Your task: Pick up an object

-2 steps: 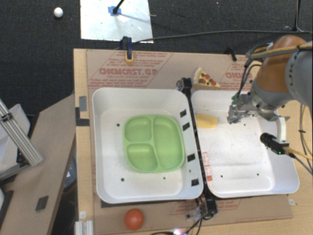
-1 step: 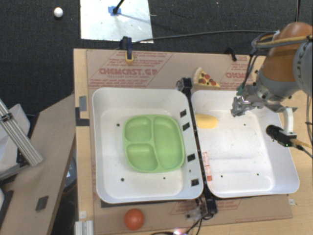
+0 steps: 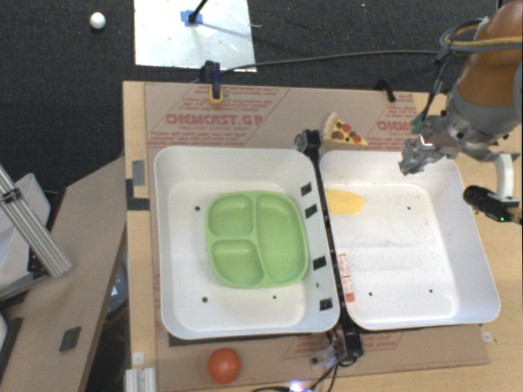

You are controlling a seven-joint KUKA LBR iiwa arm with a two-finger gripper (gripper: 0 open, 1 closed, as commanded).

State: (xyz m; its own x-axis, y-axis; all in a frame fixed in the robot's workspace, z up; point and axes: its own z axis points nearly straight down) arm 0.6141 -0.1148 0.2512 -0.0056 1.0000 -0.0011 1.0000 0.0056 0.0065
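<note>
Near right bin's [image 3: 470, 243] left wall, yellow piece [image 3: 344, 202], long axis left-right; gripper [image 3: 413, 160] width unclear.

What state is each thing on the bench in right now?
Green plate: lying flat in the left bin, right side up, its three sections bare.
Yellow piece: lying flat in the right bin, near its far left corner.
Pizza slice toy: lying on the bench behind the bins.
Orange ball: resting on the bench in front of the left bin.
Tool: over the right bin's far edge.
</note>
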